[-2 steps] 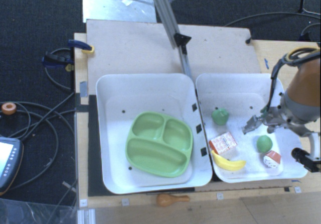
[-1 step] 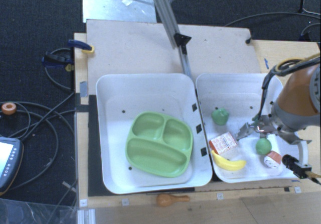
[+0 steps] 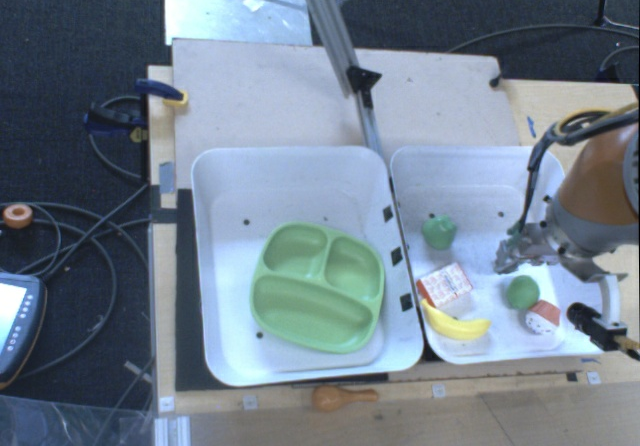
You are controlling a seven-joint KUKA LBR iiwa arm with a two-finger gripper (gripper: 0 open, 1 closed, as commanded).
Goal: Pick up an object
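Two white bins [image 3: 300,169] sit on a pale tan surface [image 3: 300,84]. The divided plate [image 3: 318,286] is light green. A banana [image 3: 457,324] is yellow, the ball [image 3: 521,291] and pepper [image 3: 438,231] green, and the small carton [image 3: 445,285] red and white.

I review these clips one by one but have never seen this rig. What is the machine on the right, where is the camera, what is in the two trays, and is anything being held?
One camera looks down at a slant on two white bins. The robot arm, grey and orange, reaches in from the right; its gripper hangs over the right bin. That bin holds a green pepper-like toy, a small red-and-white carton, a banana, a green ball and a red-and-white piece. The left bin holds a green divided plate. I cannot see anything between the fingers.
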